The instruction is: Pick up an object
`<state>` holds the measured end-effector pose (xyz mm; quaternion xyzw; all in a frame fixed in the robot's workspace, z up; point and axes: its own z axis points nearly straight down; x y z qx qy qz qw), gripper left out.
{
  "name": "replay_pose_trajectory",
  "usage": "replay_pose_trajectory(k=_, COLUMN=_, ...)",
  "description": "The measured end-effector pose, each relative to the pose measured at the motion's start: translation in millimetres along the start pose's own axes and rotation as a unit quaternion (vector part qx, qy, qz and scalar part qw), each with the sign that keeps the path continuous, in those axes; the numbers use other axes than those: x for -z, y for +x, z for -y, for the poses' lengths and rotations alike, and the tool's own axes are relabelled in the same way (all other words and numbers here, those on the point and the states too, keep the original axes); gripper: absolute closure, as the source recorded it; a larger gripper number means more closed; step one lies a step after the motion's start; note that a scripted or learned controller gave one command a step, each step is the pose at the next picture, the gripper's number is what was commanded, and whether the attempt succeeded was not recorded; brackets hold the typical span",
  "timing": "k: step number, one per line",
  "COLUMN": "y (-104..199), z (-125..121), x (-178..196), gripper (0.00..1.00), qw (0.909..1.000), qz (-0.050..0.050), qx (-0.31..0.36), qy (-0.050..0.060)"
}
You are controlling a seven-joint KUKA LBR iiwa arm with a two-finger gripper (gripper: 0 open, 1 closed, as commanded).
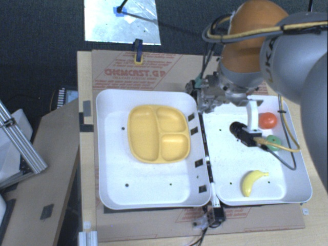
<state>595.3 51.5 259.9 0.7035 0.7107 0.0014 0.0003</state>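
Gripper [206, 100], whether apart or together cannot be told, at a white bin's [294, 191] corner; tomato [267, 120] near it, banana [252, 181] well apart.

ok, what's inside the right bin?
A yellow banana near the front, a red-orange round fruit and a small green item, partly covered. The arm hides the right bin's far corner.

- Brown sheet [154, 63], far strip beyond the left bin [118, 183]: a line of red printed capitals, "CHEMCAST GP".
- Same sheet, near strip: more red print of the same kind, too small and faint to read.
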Motion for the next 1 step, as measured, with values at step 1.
replay_pose_trajectory(k=1, y=41.9, z=-13.5, x=-4.3, gripper=1.00, qw=1.0000, qz=0.000, qx=-0.001, qy=0.000)
